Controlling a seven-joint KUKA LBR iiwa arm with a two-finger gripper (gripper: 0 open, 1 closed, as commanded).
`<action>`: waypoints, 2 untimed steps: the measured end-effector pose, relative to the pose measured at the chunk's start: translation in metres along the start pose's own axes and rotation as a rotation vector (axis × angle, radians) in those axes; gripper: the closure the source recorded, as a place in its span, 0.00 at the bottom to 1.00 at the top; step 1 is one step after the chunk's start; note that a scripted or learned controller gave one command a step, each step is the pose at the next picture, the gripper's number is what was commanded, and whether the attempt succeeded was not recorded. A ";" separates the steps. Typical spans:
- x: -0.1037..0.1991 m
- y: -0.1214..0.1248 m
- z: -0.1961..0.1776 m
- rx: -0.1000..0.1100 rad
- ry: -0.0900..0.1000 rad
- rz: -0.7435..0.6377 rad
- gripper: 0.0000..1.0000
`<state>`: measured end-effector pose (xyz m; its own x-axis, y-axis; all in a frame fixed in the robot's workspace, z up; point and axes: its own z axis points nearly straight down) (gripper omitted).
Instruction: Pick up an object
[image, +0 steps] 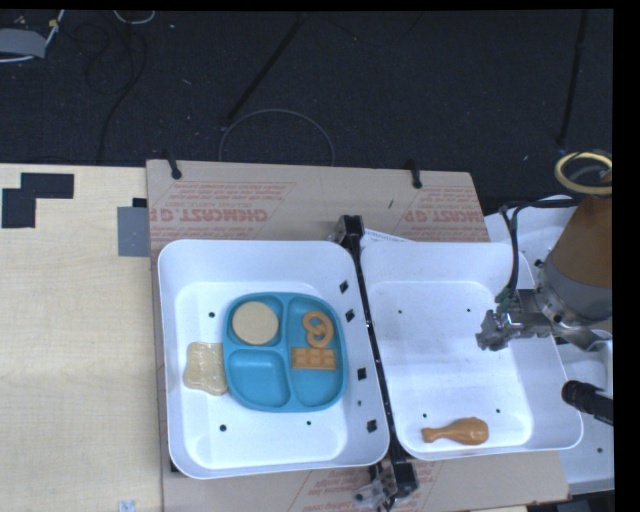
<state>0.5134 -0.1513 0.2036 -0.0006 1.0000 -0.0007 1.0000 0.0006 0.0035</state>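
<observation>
Two white bins: the left bin; the right bin. One blue tray; one cookie; one pretzel; one waffle; one bread slice; one drumstick.

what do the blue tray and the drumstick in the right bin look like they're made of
Blue tray: probably moulded plastic, one uniform blue with smooth rounded compartment walls and a slight sheen. Drumstick: looks like a toy, likely plastic or rubber, an even orange-brown with a soft highlight and no food texture; too small in the camera view to tell which.
</observation>
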 end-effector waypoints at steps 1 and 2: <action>-0.001 0.001 -0.051 0.000 0.000 -0.001 1.00; 0.043 0.003 -0.050 0.006 0.003 -0.003 1.00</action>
<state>0.5158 -0.1078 0.2540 -0.0040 1.0000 0.0021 1.0000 0.0040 -0.0027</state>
